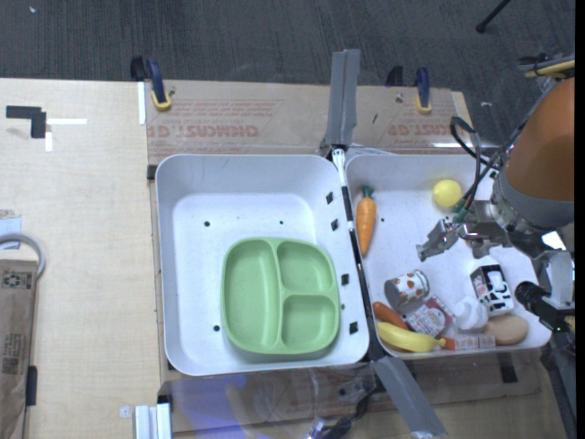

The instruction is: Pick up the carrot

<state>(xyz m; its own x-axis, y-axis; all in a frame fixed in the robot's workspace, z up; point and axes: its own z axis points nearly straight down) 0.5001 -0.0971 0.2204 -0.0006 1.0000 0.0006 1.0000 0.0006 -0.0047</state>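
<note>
The carrot (365,221), orange with a green top, lies lengthwise against the left wall of the right bin (402,174), green end pointing to the back. My gripper (439,242) hovers in the middle of that bin, to the right of the carrot and well apart from it. Its dark fingers (430,248) point left and stand spread, with nothing between them. The grey arm with its orange band comes in from the right edge.
The right bin also holds a yellow ball (447,193), a small can (407,288), a banana (407,338), a black-and-white container (493,286) and other toy food near the front. A green divided plate (280,295) lies in the left bin (183,245).
</note>
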